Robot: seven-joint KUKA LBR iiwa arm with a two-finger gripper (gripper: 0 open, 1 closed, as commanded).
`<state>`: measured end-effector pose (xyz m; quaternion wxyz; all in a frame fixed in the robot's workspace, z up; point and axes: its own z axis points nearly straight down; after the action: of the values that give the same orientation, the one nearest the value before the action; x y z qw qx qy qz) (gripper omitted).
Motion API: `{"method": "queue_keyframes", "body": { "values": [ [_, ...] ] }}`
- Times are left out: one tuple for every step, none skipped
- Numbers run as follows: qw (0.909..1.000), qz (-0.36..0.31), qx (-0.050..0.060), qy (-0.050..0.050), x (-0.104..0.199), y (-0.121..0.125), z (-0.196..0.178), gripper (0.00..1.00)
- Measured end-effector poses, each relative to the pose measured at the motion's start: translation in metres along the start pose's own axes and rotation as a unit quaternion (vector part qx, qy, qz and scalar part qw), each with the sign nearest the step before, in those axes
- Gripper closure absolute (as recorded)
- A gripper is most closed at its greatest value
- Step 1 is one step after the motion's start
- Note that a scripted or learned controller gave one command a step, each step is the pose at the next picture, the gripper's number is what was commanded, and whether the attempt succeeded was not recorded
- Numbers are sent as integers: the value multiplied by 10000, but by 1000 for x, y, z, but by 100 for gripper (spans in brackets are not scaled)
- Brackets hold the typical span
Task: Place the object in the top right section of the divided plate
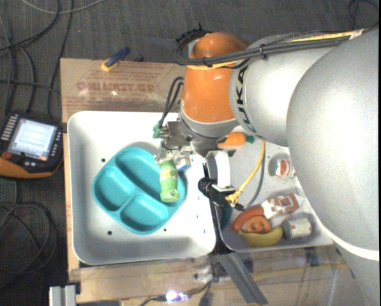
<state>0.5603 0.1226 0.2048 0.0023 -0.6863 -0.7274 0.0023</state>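
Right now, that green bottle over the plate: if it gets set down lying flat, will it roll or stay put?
The green bottle looks rounded and elongated, so it may roll. The teal divided plate has raised ridges that would probably stop it. It looks like plastic, so likely light and not fragile.

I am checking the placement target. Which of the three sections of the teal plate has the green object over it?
The right-hand section of the teal divided plate, below the gripper. The pale green bottle-like object lies over that part; the other sections show bare teal.
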Motion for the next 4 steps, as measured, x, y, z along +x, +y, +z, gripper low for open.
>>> {"method": "queue_keyframes", "body": {
  "values": [
    [9994, -331, -13, -6, 71, 10, -41, 100],
    [9990, -454, -8, -15, 34, 29, -7, 100],
    [9985, -544, -19, -9, 7, 27, -47, 100],
    [9993, -367, -2, -10, 42, -26, 0, 100]
  ]
}}
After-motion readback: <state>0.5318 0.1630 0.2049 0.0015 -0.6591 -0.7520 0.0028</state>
